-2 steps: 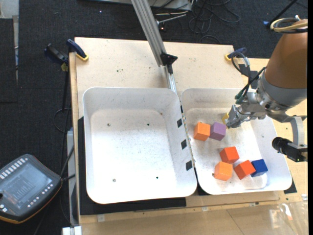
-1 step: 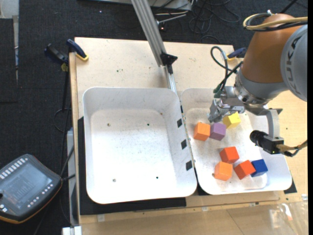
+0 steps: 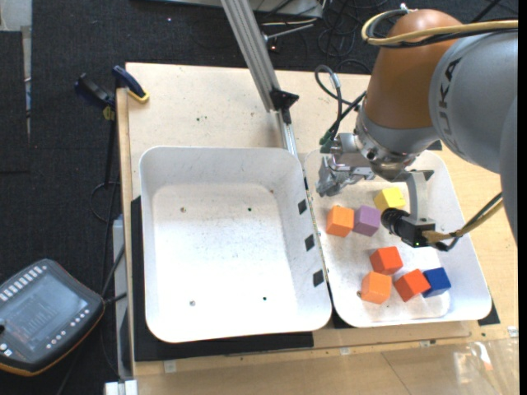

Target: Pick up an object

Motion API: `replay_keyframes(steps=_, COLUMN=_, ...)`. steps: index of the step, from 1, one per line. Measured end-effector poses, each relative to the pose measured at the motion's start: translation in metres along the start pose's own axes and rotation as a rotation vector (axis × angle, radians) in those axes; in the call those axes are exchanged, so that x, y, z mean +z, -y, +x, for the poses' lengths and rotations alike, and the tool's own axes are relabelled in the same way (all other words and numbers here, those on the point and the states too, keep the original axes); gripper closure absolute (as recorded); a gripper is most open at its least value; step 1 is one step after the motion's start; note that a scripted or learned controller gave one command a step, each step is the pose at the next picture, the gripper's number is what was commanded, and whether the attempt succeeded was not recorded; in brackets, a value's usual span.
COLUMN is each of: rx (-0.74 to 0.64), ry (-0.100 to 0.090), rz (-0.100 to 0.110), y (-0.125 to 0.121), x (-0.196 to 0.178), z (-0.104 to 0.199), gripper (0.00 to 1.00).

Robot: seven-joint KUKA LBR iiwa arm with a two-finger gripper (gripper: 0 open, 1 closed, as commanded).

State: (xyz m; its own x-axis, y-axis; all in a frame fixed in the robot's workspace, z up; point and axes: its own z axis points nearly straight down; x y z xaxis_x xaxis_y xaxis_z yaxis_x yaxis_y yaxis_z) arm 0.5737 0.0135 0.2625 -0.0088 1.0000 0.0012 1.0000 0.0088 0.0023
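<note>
A: Start at the near edge. What lies there?

B: At the near left, off the surface (image 3: 214, 97), a grey handheld pendant (image 3: 41, 315) with an orange rim and a dull screen. The surface itself is pale speckled board with a black mat under the bins.

A: And the bins?

B: Two shallow white trays with rounded corners, smooth and moulded. The left bin (image 3: 165, 179) is dusted with dark specks. The right bin (image 3: 469, 290) holds small matte blocks, all cube-shaped.

A: Name them, nearest first.

B: An orange cube (image 3: 376, 287) nearest, with a red-orange cube (image 3: 411, 285) just to its right and a blue cube (image 3: 437, 280) touching that one. A little farther, another red-orange cube (image 3: 386, 259). Farther still, an orange cube (image 3: 339, 220) beside a purple cube (image 3: 367, 220), and a yellow cube (image 3: 389, 198) just beyond, to the right.

A: Where is the pincer?

B: The pincer (image 3: 329, 181) hangs over the far left part of the right bin, near the rim between the trays, metal and grey. Nothing sits between its fingers; whether they are spread or closed I cannot tell. The arm (image 3: 428, 81) above it is smooth grey with a glossy orange band, and a black cable fitting (image 3: 408, 227) trails beside the yellow cube.

A: Beyond that?

B: A slanted aluminium rail (image 3: 251, 39) crosses the far side, a blue-and-yellow clamp (image 3: 123, 85) grips the far left corner, and dark carpet with loose cables lies behind.
</note>
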Motion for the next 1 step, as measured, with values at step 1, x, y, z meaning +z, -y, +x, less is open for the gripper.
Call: replay_keyframes(steps=1, rx=0.002, ry=0.001, rz=0.001, y=-0.0127, x=0.0061, z=0.0427, gripper=1.00)
